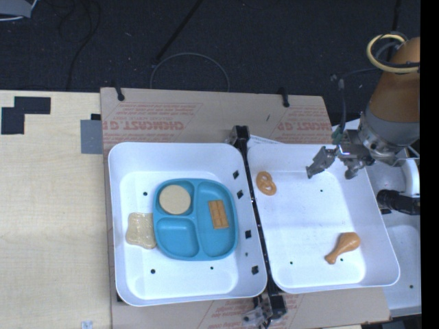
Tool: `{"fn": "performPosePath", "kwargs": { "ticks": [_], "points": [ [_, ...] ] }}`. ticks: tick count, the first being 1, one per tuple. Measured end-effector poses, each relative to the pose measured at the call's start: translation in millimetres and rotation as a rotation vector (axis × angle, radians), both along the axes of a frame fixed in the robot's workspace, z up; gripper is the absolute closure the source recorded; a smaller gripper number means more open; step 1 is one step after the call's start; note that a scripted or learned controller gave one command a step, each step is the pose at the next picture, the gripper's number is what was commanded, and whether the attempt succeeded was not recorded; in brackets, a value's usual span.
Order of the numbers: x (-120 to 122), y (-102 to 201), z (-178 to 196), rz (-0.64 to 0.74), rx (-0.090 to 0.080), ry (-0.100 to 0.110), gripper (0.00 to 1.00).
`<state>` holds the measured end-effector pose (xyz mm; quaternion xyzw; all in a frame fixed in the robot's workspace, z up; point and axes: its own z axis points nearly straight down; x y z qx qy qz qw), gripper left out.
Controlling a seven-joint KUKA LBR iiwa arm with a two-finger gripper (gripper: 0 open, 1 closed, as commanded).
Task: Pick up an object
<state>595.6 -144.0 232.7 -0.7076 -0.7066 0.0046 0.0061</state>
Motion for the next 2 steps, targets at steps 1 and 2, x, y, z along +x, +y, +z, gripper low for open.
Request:
{"fn": "performPosePath", "kwargs": {
  "ticks": [1, 2],
  "points": [
    [2.5, -0.2, 7.9, 0.002, -0.002, -0.014, 0.0],
    [8.9, -6.2, -47.2, 0.001, -0.001, -0.007, 0.0]
  ]
}}
